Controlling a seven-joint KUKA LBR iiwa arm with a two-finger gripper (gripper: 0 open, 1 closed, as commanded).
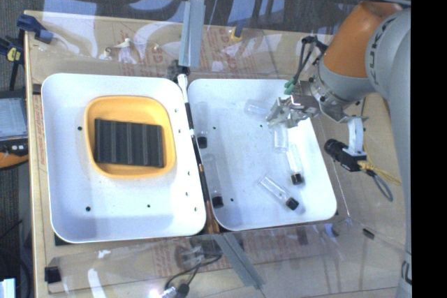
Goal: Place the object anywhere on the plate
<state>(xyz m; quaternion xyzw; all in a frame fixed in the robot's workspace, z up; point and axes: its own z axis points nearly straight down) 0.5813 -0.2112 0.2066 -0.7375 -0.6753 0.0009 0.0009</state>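
Vials, clear with black caps: two lie in the right bin [237, 216], one [295, 164] mid-right, another [279, 193] nearer the front edge, both flat on the floor, apart from each other. Yellow plate [94, 115] with its dark ribbed insert [130, 143] sits in the left bin [63, 206]. My gripper [285, 112] hovers over the right bin's back-right area, above the vials. Can't tell its state from this angle.

No legible text, label, brand, number or sign anywhere on bench, bins or arm.
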